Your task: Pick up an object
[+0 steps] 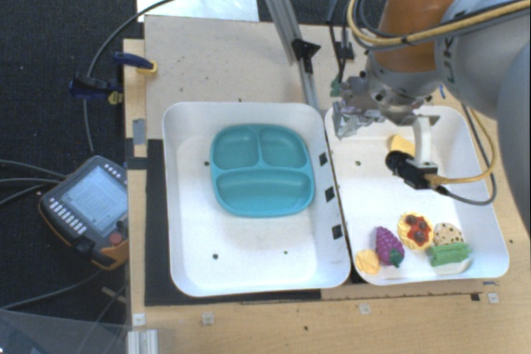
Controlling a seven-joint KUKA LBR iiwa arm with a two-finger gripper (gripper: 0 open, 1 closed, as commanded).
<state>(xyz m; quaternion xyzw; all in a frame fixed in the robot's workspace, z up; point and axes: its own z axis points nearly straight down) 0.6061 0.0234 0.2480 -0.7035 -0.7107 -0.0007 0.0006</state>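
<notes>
The gripper (350,122) hangs over the far left corner of the right bin (489,257), close to the wall it shares with the left bin (178,178). From above, its fingers merge into one blurred grey mass, so whether they are spread or closed cannot be told, and nothing can be made out between them.

The toy foods lie well apart from the gripper, in a cluster at the near end of the same bin. Nearest the dividing wall is a small round orange piece (367,262), and touching it on the right is a bunch of purple grapes (387,245) with a bit of green at its lower end. Further right sits a round yellow piece with red spots (416,230), like a small pizza or tart, and beside that a tan speckled piece stacked on green and white layers (450,247), sandwich-like; their exact kinds are hard to read at this size. A pale yellow object (401,144) lies just to the right of the gripper, partly covered by a white and black fitting (417,162) on the arm (465,21), so its shape stays unclear.

To the gripper's left, in the other bin, a teal divided plate (261,170) with three compartments rests flat. The arm's bulk hides the far right part of the right bin.
</notes>
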